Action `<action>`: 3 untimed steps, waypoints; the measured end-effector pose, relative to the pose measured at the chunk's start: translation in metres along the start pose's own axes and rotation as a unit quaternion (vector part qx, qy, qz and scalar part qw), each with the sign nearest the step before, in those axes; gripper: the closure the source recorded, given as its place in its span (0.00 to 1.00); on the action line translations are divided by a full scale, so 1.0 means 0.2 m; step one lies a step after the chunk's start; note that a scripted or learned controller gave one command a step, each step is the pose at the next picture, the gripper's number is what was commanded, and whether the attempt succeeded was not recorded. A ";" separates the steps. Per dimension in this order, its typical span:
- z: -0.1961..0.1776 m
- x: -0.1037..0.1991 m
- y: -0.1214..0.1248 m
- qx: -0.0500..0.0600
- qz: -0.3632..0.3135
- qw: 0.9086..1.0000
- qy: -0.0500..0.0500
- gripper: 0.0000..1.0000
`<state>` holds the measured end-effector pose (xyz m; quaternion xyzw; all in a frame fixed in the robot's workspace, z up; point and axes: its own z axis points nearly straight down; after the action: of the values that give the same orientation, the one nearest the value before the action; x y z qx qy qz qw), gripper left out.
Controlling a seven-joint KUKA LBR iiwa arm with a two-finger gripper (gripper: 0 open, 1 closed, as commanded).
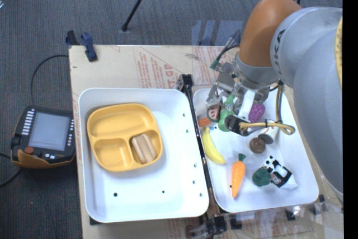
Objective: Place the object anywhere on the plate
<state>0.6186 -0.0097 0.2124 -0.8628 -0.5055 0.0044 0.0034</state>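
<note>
Tool low over the upper left of the right bin, in among a knot of toy food; from this slant I cannot tell how wide it stands or whether it has anything in hold.

Left to right. Pendant on the floor beside the worktop. Left bin carries the yellow plate: three compartments, a tan bread-like piece already lying in the lower right one, the other two bare. Right bin: banana along the left wall just below the tool, carrot further down, a green piece and a purple grape-like piece tight around the tool, a brown round piece, a broccoli-like piece touching a black-and-white item.

Which object is meant is unclear; possibly the green piece, which sits right at the tool, glossy and rounded, crowded by its neighbours.

Judgement on the step: a grasp in the clutter. Done well, it means closing on one item alone, lifting straight up clear of the bin walls, then carrying left across the divide and releasing low over a bare compartment of the plate.
</note>
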 end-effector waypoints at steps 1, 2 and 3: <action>0.13 0.36 -0.17 0.001 -0.018 1.000 0.000 1.00; 0.14 0.46 -0.39 0.000 -0.136 0.991 0.000 1.00; -0.07 0.70 -0.63 -0.003 -0.194 0.981 0.001 1.00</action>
<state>0.5768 0.1739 0.2266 -0.7486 -0.6630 0.0016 0.0021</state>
